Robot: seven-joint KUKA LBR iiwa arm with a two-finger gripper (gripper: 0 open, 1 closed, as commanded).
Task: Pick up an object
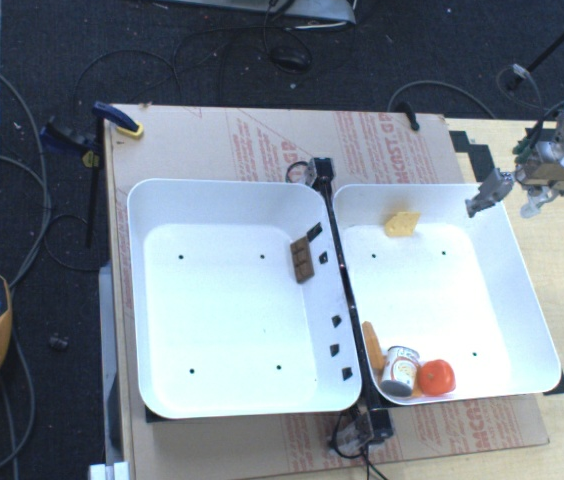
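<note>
Gripper at right bin's upper right rim, fingers apart, holding nothing | yellow wedge nearest, by far wall | can, tomato, carrot crowd near corner | brown bar leans on left bin's right wall | judged: approach, nothing grasped yet.
</note>
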